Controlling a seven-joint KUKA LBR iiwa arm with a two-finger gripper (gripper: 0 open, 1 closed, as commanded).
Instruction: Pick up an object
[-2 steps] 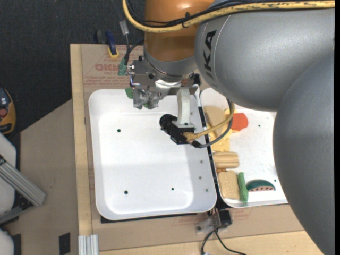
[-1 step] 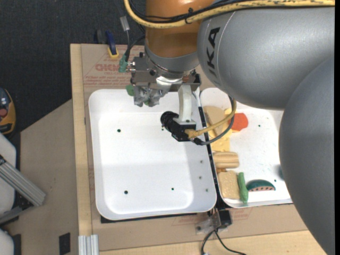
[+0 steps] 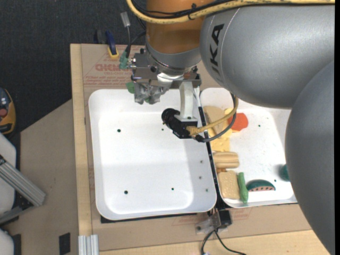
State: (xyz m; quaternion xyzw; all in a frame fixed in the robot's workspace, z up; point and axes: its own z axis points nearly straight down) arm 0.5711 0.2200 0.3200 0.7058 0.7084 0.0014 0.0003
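Over the left bin (image 3: pixel 143 163), one of two, the jaws stand parted, gripping nothing.

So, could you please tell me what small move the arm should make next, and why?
Probably a short sideways shift toward the right bin. The gripper hangs over the far edge of the left bin, while the things I can see to pick, such as the wooden block, watermelon slice and green stick, lie in the right one.
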